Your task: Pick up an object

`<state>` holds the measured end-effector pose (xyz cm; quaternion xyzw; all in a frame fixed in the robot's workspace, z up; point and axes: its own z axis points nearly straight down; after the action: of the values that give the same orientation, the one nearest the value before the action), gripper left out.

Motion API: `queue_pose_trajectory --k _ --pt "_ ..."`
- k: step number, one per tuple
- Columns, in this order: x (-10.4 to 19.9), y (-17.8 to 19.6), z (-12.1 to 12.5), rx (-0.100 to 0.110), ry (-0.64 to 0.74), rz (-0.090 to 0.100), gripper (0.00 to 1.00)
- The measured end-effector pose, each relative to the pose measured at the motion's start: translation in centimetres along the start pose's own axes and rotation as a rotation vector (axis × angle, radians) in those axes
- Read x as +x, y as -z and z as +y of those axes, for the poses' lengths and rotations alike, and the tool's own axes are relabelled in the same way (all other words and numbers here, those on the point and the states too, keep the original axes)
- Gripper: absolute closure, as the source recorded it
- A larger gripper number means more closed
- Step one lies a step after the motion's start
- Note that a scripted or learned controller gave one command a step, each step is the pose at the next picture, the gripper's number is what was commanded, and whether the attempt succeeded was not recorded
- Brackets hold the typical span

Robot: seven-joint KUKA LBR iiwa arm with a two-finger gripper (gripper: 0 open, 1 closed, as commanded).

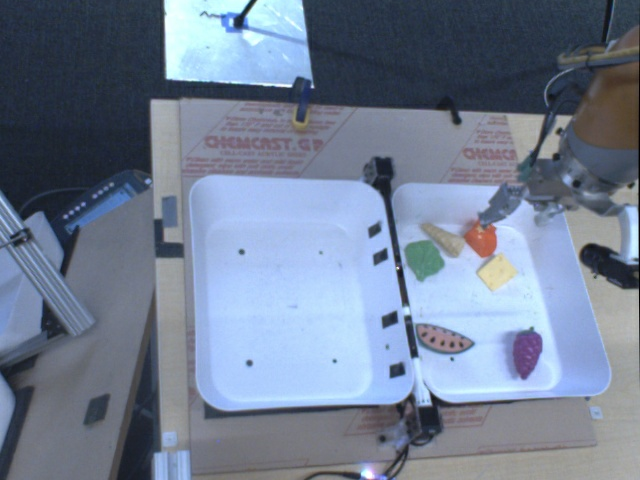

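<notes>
The gripper [497, 211] hangs low over the right bin [570, 298], right above the orange piece [482, 239] beside the yellow block [497, 271]. I cannot tell its state. Approach step; next comes a straight descent onto the piece.

- Arm [607, 118]: a broad orange band above a grey, rounded wrist housing.
- Thin dark cables loop along the orange section's left side.
- Pincer [497, 208]: grey metal, slim and tapered, on a pale silver mounting block.
</notes>
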<state>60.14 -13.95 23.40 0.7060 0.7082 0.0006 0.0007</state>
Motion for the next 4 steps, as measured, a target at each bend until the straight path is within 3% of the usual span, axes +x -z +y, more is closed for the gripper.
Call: queue_pose_trajectory --k 1,2,3,4 --pt "-6.8 -15.6 2.1 0.002 -0.005 -0.002 0.00" --pt "-6.5 -13.8 2.2 -0.002 0.000 -0.002 1.00" --pt "-3.8 7.5 7.1 -0.022 0.005 -0.006 1.00" --pt "5.8 12.8 6.9 -0.008 0.011 0.002 1.00"
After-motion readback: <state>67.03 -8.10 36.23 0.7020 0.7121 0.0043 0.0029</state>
